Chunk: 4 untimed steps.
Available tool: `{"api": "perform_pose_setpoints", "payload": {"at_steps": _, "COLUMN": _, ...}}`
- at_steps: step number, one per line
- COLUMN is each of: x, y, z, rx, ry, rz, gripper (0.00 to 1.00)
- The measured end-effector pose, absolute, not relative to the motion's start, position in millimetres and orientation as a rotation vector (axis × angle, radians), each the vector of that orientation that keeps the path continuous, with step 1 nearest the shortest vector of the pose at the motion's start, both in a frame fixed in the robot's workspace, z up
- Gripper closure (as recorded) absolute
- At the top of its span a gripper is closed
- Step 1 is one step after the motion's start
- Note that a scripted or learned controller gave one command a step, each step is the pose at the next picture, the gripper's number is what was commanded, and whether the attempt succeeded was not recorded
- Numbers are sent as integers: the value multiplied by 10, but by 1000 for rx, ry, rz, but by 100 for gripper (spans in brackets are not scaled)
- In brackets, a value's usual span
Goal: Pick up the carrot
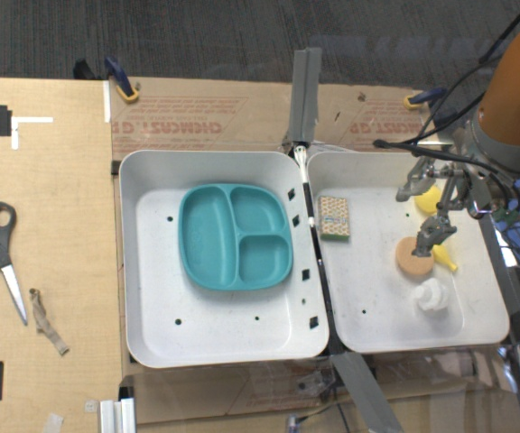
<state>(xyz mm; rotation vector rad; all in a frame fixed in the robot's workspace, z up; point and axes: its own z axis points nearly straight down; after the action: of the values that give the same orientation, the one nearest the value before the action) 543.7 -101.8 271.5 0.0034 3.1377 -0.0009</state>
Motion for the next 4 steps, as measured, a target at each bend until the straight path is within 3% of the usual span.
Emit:
{"api": "perform_pose_setpoints", "payload": {"at_steps": 1, "x": 5721, "y": -1513, "z": 1767, "rx": 164, "ry": 3134, "rz": -1, "gripper": 0}}
{"api": "perform_pose_setpoints", "payload": {"at_steps": 2, "x": 5862, "y": -1455, "z": 1111, "rx": 505, "ry": 3097, "rz": 0, "gripper": 0}}
{"api": "perform_pose_setpoints", "payload": {"at_steps": 3, "x": 5684, "y": -2010, "z": 935, "rx": 954, "ry": 2989, "rz": 0, "gripper": 0}}
{"api": "perform_pose_setpoints", "payload": {"at_steps": 4, "x": 5703, "y": -2001, "z": 1037, "rx": 945, "ry": 2987, "rz": -2, "gripper": 100}}
